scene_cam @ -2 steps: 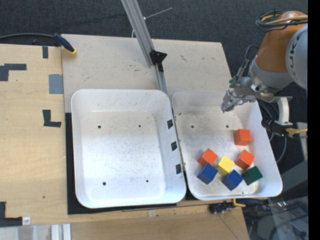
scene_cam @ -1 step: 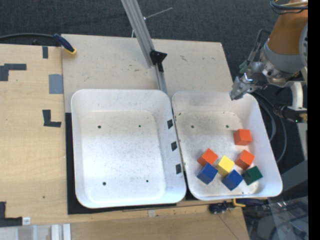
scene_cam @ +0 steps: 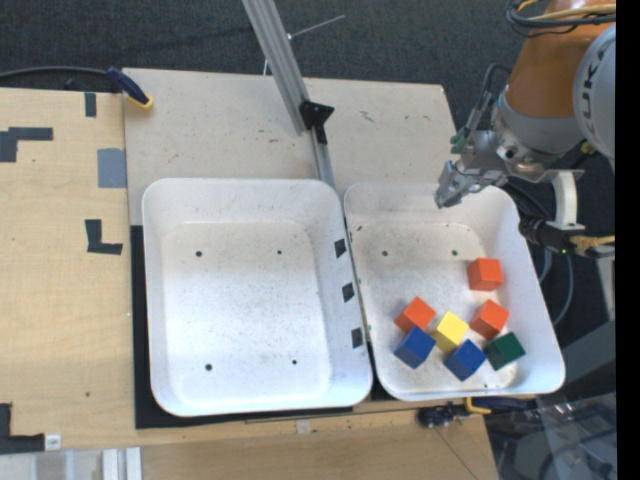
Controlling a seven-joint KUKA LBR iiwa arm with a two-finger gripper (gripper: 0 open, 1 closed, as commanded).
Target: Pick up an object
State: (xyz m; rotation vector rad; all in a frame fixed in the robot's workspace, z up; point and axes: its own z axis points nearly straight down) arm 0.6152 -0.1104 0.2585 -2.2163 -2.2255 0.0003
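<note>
Two-finger gripper (scene_cam: pixel 447 196) hangs over the far rim of the right shallow white bin (scene_cam: pixel 530 268), finger state unreadable, well apart from the wooden cubes near the front: three orange (scene_cam: pixel 485 274), two blue (scene_cam: pixel 414 347), one yellow (scene_cam: pixel 452 329), one green (scene_cam: pixel 505 349), packed closely.

Matt, speckled white plastic bins (scene_cam: pixel 245 196)

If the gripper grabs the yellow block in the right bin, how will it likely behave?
The yellow block looks rigid and flat-faced, so it probably won't roll. It seems small, likely light. Blocks crowd against it, so neighbours may shift.
</note>
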